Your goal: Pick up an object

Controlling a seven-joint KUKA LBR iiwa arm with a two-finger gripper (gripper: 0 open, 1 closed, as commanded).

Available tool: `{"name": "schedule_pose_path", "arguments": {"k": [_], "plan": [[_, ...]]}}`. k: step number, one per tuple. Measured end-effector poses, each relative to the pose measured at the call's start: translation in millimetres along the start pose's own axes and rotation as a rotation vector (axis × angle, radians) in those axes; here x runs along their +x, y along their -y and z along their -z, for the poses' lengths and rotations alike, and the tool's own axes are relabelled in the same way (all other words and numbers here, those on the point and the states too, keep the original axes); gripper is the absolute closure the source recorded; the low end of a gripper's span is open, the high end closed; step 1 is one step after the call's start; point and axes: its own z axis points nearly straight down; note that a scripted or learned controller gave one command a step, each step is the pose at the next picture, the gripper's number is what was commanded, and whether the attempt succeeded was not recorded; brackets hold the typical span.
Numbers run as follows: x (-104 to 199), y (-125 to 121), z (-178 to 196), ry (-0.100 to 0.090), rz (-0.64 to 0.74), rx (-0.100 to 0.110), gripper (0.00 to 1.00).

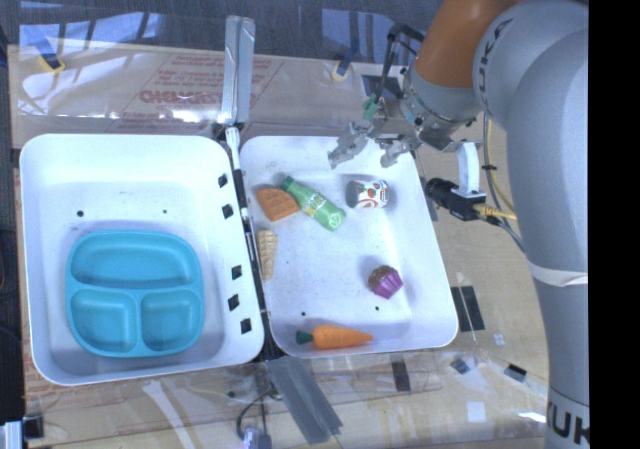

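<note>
My fingers [372, 144] hang spread and grasping nothing over the far edge of the right white bin [432, 267].

The slim green plastic bottle [313, 203] lies flat just below and left of my fingers, its long axis slanting from upper left to lower right. The small white can with red markings [368, 194] sits directly beneath them, apart. Further below are the purple round object [385, 281] and the orange carrot [340, 338], which lies lengthwise along the near wall. The light-blue divided tray [134, 291] rests well left.
</note>
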Motion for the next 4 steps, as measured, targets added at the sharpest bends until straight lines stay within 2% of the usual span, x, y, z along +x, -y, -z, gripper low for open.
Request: {"name": "schedule_pose_path", "arguments": {"k": [1, 2, 3, 4], "plan": [[-27.9, -5.6, -94.9, 0.007, 0.048, -0.028, 0.00], [1.0, 22.7, -124.2, 0.002, -0.147, -0.004, 0.00], [49.0, 33.4, -122.0, 0.014, -0.007, -0.009, 0.00], [54.4, -20.1, -123.1, 0.005, 0.085, -0.006, 0.00]]}}
